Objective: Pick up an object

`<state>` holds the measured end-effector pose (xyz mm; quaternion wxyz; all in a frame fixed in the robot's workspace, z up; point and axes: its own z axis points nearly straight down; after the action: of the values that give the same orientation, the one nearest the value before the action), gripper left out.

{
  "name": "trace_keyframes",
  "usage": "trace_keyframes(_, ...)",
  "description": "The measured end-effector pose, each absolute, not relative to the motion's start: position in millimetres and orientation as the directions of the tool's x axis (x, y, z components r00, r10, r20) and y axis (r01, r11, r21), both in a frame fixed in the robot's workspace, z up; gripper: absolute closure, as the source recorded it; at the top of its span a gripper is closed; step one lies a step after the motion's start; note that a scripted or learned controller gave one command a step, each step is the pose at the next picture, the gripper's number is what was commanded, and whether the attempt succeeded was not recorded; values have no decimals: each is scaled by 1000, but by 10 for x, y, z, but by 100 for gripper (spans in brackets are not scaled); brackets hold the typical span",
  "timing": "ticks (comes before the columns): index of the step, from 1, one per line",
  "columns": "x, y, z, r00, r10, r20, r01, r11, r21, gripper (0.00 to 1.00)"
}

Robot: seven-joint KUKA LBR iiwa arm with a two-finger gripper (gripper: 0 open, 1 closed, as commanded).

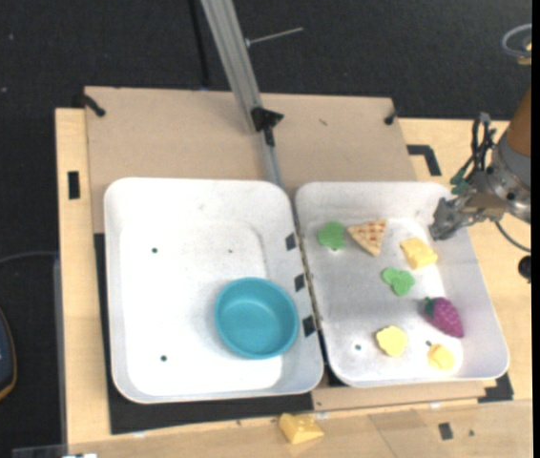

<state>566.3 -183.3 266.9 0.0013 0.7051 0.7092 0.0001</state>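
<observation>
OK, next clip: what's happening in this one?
A grey robot arm reaches in from the right, its gripper hovering over the right white bin's upper right corner, just above a yellow block. Nothing shows between its fingers. Small toy foods are scattered in that bin; a blue bowl sits in the left white bin.
</observation>
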Motion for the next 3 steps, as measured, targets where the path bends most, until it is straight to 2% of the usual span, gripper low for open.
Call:
trace_keyframes(1, 5773, -1431, 2623, -5, 1000, -1, 1000, 5, 1, 100)
trace_keyframes(2, 5965, -883, 2591, -7, 1000, 0, 1000, 7, 3, 100)
trace_keyframes(3, 6017, -393, 2457, -6, 1000, 0, 1000, 6, 0, 100)
